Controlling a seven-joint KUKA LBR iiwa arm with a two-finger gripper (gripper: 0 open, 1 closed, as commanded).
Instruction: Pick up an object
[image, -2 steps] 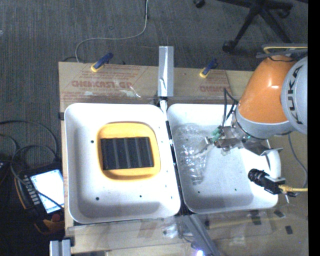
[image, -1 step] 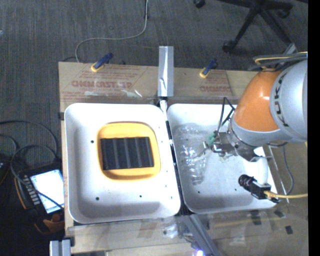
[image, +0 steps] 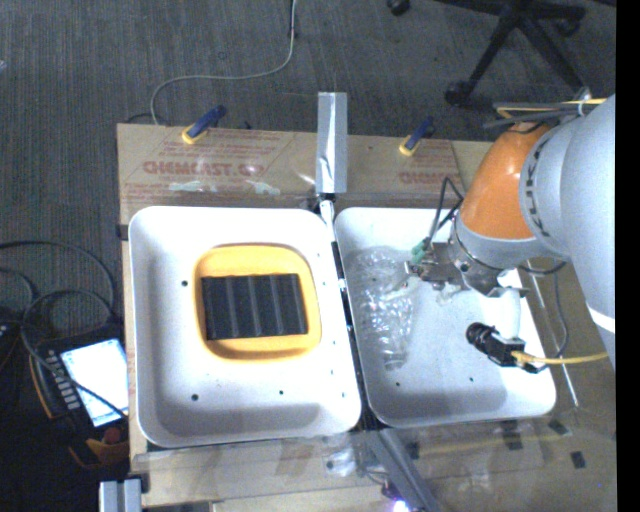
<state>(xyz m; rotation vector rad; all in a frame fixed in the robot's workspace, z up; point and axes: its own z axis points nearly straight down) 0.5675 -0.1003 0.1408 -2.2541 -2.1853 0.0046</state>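
A clear crumpled plastic bottle (image: 385, 305) lies in the left half of the right bin (image: 450, 400). A yellow frame with a black ribbed insert (image: 256, 302) lies flat in the middle of the left bin (image: 160, 380). My gripper (image: 428, 268) hangs low over the right bin, just right of the bottle's upper end and close to it. Whether it touches the bottle is too small to tell. The grey arm with its orange band (image: 505, 200) comes in from the upper right.
The two white bins stand side by side on a cardboard-covered bench (image: 230, 165). A metal post (image: 331, 140) rises behind the gap between the bins. Cables and a tablet (image: 90, 378) lie on the floor at left.
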